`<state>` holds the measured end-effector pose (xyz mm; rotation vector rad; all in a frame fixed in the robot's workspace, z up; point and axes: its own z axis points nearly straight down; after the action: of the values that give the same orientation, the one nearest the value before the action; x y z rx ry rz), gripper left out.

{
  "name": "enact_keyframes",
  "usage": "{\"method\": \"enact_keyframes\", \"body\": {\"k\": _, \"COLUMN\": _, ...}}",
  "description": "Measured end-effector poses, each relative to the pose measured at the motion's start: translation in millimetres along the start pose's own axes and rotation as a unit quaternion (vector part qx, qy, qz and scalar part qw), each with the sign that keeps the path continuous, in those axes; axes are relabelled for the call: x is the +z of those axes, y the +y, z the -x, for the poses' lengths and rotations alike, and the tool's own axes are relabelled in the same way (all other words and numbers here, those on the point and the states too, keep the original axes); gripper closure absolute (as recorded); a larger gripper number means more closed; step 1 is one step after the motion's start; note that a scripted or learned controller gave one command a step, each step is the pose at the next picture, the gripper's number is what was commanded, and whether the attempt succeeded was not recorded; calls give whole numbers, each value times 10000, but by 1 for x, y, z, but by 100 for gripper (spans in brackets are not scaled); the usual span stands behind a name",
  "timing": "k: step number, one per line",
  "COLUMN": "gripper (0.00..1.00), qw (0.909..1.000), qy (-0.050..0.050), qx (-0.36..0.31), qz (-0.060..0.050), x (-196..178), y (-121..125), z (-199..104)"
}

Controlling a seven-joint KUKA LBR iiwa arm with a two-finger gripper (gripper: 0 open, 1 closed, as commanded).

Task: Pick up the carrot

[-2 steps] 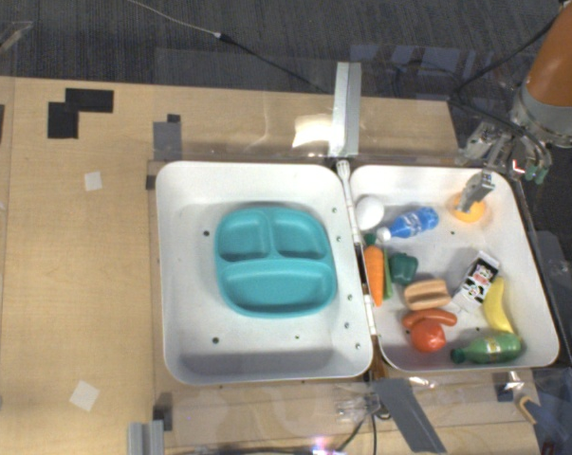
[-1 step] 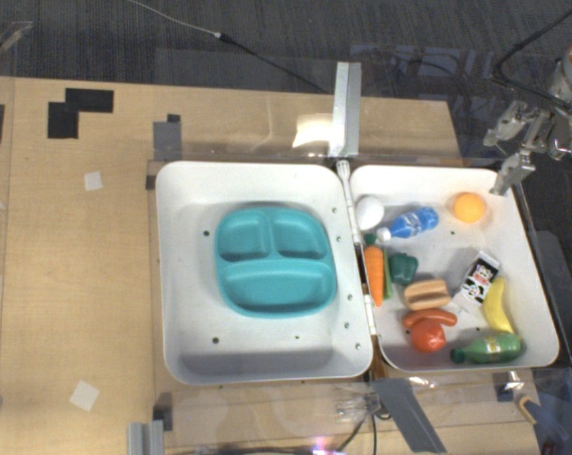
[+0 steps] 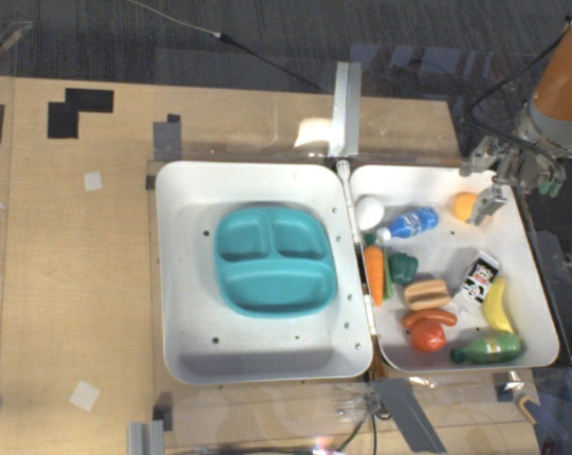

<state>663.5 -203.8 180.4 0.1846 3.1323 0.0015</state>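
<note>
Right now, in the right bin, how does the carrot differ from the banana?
The carrot is orange and straight; the banana is yellow and curved. The carrot lies along the left wall of the right bin, beside the divider; the banana lies near the right wall. The carrot touches a green item; the banana lies beside a small black-and-white carton. Both are long and lie flat, running roughly top to bottom in the view.
</note>
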Motion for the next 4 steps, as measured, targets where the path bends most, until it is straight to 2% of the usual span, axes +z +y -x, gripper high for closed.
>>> {"method": "enact_keyframes", "body": {"k": 1, "gripper": 0, "qw": 9962, "qy": -37, "qx": 870, "qz": -4, "x": 5, "y": 0, "z": 4}}
{"method": "enact_keyframes", "body": {"k": 4, "gripper": 0, "qw": 9962, "qy": -40, "qx": 869, "qz": -5, "x": 5, "y": 0, "z": 4}}
